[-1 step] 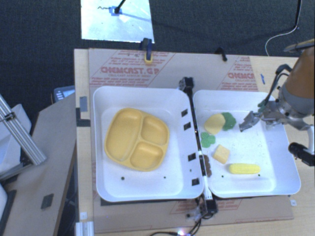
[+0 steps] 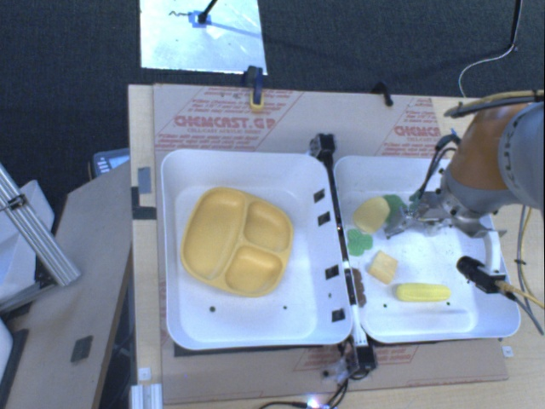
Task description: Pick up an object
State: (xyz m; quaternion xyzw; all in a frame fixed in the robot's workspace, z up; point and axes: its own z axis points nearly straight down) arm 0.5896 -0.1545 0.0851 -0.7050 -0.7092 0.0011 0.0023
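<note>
Hovering two-finger metal gripper (image 2: 400, 221) in the right shallow white bin (image 2: 443, 318), finger state impossible to tell, beside the pale yellow rounded plastic piece (image 2: 371, 214); advising centring over it before closing

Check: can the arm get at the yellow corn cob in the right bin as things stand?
Probably yes. The corn cob lies alone on the right bin floor, apart from the yellow block, nothing over it. The gripper is in the same bin, near the round yellow piece.
</note>
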